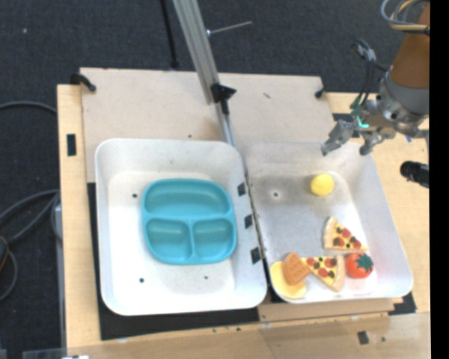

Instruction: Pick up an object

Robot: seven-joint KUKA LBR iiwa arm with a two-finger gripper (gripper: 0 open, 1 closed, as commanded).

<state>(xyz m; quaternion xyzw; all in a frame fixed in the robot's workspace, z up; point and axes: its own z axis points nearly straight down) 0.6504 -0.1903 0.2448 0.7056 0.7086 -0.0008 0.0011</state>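
Note:
In the right bin (pixel 284 215) lie a yellow ball (pixel 322 185), a pizza slice (pixel 342 236), a second pizza slice (pixel 323 269), an orange-brown toy food piece (pixel 294 269) on a yellow disc, and a red strawberry-like toy (pixel 359 265). My gripper (pixel 352 141) hangs over the bin's far right corner, up and to the right of the yellow ball. Its two fingers are spread apart with nothing between them.
The left bin (pixel 120 200) holds a teal divided tray (pixel 188 221). A slanted metal pole (pixel 202 51) runs down to the gap between the bins. The arm's orange band (pixel 411 62) is at the right edge.

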